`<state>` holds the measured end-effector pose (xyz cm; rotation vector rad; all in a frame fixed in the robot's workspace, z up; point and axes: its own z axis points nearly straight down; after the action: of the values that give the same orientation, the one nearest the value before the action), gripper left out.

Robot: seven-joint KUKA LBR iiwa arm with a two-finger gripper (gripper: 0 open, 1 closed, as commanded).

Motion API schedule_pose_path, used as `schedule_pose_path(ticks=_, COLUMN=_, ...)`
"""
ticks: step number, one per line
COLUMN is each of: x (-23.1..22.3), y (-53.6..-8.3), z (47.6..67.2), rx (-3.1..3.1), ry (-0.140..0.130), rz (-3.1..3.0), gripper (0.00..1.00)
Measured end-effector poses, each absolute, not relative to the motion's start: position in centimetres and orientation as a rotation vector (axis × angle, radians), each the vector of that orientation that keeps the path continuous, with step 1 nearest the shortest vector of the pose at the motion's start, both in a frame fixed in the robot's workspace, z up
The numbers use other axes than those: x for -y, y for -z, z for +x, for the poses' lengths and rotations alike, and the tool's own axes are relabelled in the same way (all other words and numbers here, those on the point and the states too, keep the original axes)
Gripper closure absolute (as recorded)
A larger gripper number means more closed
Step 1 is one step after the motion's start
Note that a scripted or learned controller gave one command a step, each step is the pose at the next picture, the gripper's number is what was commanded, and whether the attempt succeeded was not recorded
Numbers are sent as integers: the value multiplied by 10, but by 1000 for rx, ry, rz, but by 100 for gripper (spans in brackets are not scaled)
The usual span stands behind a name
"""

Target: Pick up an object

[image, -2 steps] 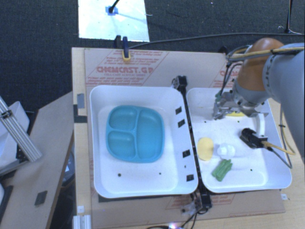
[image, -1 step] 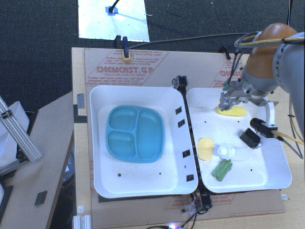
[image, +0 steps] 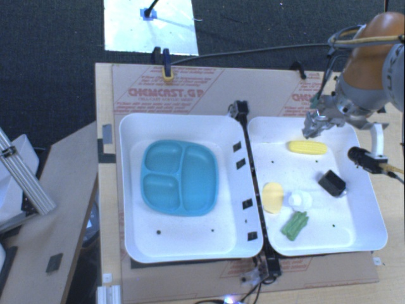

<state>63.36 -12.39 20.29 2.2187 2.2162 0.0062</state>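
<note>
Over the far part of the right bin (image: 370, 214), the gripper (image: 313, 128) hangs just above the bin floor, close beside the left end of a yellow corn cob (image: 307, 147). Its tip is small and blurred, so whether it is spread or closed, and whether it has hold of anything, cannot be told. The arm (image: 373, 56) is cut off by the right edge. Nearer in the same bin lie a black block (image: 331, 183), a pale yellow piece (image: 273, 197) touching a white, hard-to-identify object (image: 300, 201), and a green item (image: 295, 225). The left bin (image: 130, 170) holds a blue divided plate (image: 180, 177).
</note>
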Motion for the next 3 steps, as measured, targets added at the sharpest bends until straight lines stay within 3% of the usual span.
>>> schedule_pose_path(ticks=1, x=126, y=-251, z=627, rx=-2217, ry=-6, rz=2217, gripper=100)
schedule_pose_path(ticks=3, x=18, y=-227, z=585, rx=-2233, ry=-1, rz=2212, gripper=100)
